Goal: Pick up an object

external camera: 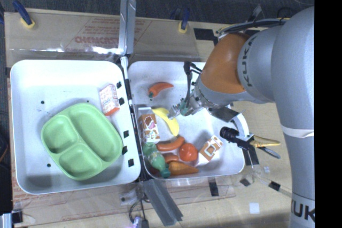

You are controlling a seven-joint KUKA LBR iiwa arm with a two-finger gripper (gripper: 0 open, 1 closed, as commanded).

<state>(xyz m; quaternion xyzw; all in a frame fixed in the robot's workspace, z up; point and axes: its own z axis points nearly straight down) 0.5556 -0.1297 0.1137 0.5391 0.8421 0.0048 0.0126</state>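
My gripper hangs low over the middle of the right bin, its tips just above the upper end of a yellow banana. A red chili pepper lies up and to the left of it. Along the bin's near-left side lie a small printed carton, a sausage, a red tomato, a carrot, a green packet and a small orange-and-white box. Nothing shows between the fingers.
The left bin bears a green divided plate and a small orange-and-white packet near its right wall. A raised divider separates the two bins. The arm's bulk covers the right bin's far-right part.
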